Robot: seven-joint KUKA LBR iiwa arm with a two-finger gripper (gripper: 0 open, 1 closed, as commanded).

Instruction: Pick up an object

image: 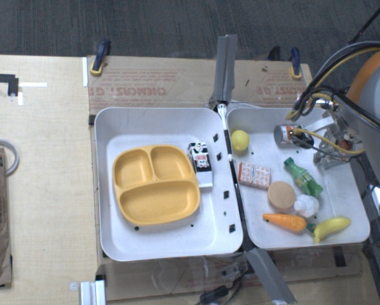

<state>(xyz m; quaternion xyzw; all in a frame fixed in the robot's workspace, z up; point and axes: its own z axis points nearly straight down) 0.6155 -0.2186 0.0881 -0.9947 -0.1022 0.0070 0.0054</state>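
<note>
My gripper (330,155) hangs over the back right part of the right bin (350,184), with the grey arm coming in from the right. Nothing shows between its tips. A green bottle (303,177) lies just to its lower left. A tan round disc (281,196) and a white lump (306,205) lie below the bottle. An orange carrot (285,222) and a yellow banana (332,227) rest by the front wall. A pink box (254,175) and a yellow lemon (239,140) sit at the bin's left side. A small silver can (283,134) lies left of the wrist.
The left bin (107,189) holds a yellow divided plate (156,184) and a small black-and-white carton (200,161) beside its right rim. A ridge between the bins (231,176) separates them. Cardboard (152,81) lies behind the bins.
</note>
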